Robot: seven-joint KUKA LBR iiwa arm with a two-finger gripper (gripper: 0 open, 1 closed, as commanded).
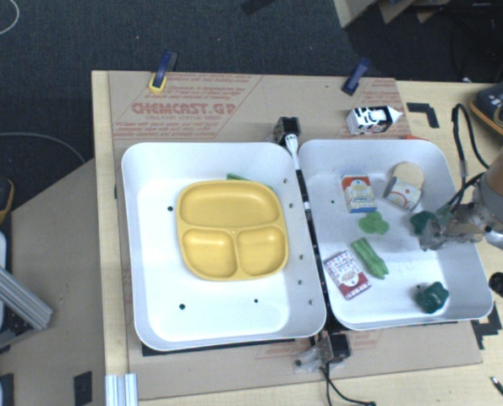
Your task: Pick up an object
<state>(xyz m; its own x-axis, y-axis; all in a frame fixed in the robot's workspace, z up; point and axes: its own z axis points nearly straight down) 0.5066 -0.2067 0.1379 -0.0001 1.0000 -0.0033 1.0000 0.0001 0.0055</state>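
Observation:
My gripper [435,233] is low over the right side of the right bin [403,315], reaching in from the right. A dark teal object [421,222] lies right against its left tip; whether it is held is unclear. Other things in this bin: a small white and orange carton [358,193], a beige and white piece [405,184], a light green lump [373,223], a long green piece [371,258], a red and white packet [347,274] and a dark green object [431,297] near the front right corner.
The left bin [150,311] holds a yellow divided plate [232,228], with a green sliver [237,177] at its far edge. A black and white object [374,119] sits on the bench behind the right bin. Cables hang beside the arm [498,194].

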